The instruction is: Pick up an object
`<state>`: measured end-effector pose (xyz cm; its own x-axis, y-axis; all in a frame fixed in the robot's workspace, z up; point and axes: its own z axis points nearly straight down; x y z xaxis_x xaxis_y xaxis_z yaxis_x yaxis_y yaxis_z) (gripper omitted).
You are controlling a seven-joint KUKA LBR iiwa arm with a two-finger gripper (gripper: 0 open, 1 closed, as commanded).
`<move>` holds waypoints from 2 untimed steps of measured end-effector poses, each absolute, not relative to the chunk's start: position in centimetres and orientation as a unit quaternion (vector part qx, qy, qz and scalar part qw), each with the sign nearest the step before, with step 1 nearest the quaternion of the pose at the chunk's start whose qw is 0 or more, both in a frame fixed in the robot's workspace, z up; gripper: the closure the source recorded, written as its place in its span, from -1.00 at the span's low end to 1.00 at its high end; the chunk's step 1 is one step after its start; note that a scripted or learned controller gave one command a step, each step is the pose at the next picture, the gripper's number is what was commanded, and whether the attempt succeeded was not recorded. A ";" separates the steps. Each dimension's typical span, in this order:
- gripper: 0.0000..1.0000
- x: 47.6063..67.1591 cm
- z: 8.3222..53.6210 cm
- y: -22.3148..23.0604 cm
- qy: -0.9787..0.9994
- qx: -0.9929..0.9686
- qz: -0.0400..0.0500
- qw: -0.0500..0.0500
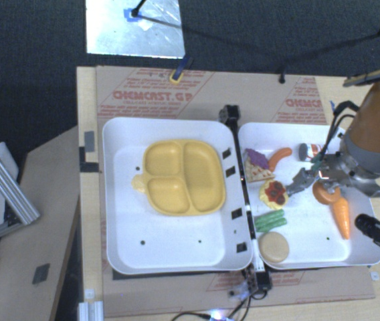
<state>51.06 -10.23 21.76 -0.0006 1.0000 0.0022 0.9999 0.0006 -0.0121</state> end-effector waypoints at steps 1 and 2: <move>-1.00 51.3 22.4 -10.2 -0.708 -0.706 0.000 0.000; -1.00 51.4 16.1 -10.2 -0.708 -0.707 0.001 0.002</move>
<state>51.38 -10.20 16.06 -0.0015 1.0000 0.0016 1.0000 0.0015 -0.0049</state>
